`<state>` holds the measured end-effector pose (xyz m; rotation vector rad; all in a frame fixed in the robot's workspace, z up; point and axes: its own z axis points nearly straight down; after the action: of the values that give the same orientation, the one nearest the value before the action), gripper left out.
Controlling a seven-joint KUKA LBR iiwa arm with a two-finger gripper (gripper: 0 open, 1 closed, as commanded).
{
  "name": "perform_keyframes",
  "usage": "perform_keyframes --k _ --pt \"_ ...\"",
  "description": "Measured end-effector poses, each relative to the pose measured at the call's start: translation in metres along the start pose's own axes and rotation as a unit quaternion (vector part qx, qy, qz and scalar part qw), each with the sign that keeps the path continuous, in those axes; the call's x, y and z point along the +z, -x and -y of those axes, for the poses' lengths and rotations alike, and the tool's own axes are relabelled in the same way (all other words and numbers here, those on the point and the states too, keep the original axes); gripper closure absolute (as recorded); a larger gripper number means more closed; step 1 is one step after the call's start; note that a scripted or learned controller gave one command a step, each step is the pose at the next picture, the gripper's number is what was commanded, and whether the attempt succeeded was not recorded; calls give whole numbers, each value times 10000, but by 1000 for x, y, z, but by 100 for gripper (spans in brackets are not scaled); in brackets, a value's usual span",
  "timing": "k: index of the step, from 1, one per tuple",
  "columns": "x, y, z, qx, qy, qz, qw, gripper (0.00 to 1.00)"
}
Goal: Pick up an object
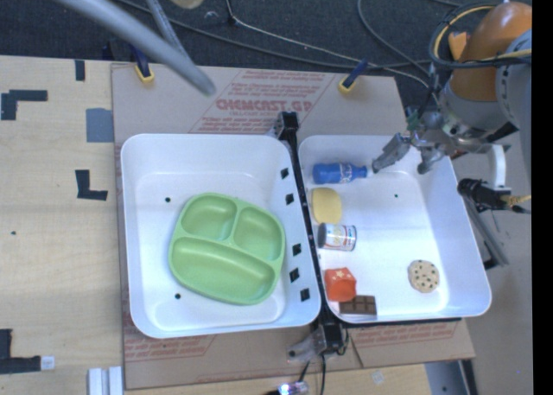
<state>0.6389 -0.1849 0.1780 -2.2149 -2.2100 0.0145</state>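
Fingers (406, 153) spread open and empty above the right bin's (467, 238) far edge; blue bottle (340, 173) just beside and below them: best lowered squarely over its middle, clear of the yellow piece (327, 205).

Single fixed camera looking down at a slant from above the bench; framing both white bins, left bin (138, 168) and right bin (458, 238), side by side at moderate distance; arm (484, 56) entering from the right edge.
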Motion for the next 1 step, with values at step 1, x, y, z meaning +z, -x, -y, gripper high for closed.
perform_keyframes --k 1 --pt "-10 -1 -3 -18 71 14 10000 0"
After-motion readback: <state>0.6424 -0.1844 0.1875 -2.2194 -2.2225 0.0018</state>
